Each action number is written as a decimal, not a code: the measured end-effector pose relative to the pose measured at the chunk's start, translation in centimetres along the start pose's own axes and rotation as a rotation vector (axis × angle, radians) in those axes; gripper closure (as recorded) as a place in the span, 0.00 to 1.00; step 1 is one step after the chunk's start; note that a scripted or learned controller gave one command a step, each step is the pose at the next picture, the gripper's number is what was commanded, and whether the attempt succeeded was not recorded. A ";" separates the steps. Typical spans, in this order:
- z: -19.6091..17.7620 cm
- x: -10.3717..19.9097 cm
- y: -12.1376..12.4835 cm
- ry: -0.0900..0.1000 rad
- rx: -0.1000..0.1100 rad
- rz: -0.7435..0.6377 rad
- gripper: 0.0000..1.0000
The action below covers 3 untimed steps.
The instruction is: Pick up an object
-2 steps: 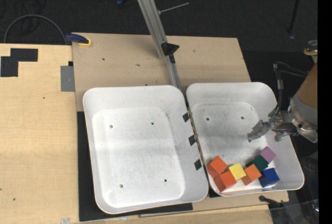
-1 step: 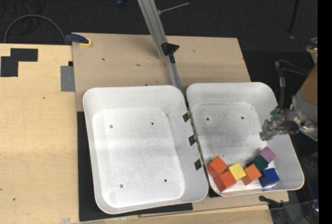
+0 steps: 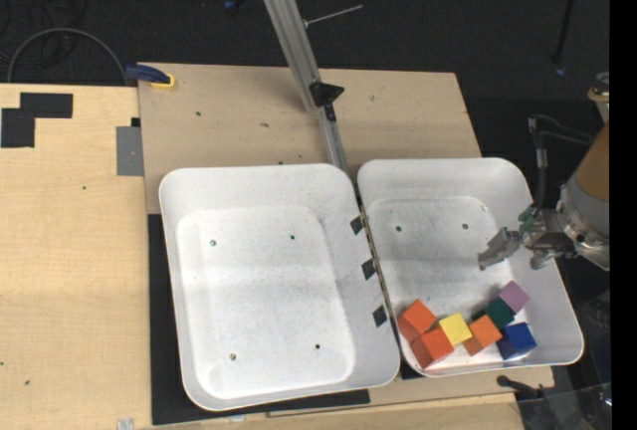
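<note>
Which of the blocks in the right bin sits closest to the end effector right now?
The purple block. It lies at the upper right of the cluster, just below the end effector; the orange, yellow, green and blue blocks sit lower or further left.

No readable text, labels, brands or numbers on bins, blocks, bench or arm.

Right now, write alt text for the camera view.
A robot gripper hovers, open, over the right bin, above a cluster of coloured blocks in that bin's near corner. The left bin sits beside it on a wooden bench.
</note>
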<state>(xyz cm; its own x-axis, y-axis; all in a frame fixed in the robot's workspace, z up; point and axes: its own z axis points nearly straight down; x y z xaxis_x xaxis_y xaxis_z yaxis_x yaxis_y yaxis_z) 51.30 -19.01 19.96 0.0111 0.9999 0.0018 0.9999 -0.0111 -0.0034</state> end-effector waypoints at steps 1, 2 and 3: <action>0.0 0.0 0.0 0.000 0.000 0.001 0.00; 0.0 0.0 0.0 0.000 0.000 0.001 0.00; 0.0 0.0 0.0 0.000 0.000 0.002 0.00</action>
<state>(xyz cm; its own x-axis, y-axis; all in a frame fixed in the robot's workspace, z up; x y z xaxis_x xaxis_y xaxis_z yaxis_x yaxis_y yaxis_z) 51.29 -19.04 19.96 0.0130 0.9999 0.0018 0.9999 -0.0130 -0.0031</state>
